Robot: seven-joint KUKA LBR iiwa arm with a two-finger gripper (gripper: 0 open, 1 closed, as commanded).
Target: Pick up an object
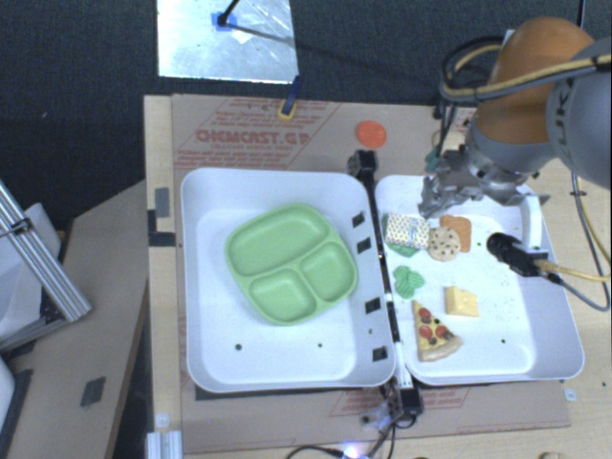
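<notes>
In the right white bin (550,333), nearest lies a toy pizza slice (433,332), then a yellow cheese cube (462,302) and a green leafy piece (409,280). Farther back, a round speckled cookie (443,244) touches a wrapped pale packet (406,231). The gripper (435,199) hangs just above them; whether its fingers are open or closed cannot be told.

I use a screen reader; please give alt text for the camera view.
The arm's claw hovers over toy foods in the right bin: cookie, pizza slice, cheese. The left bin holds a green divided plate.
</notes>
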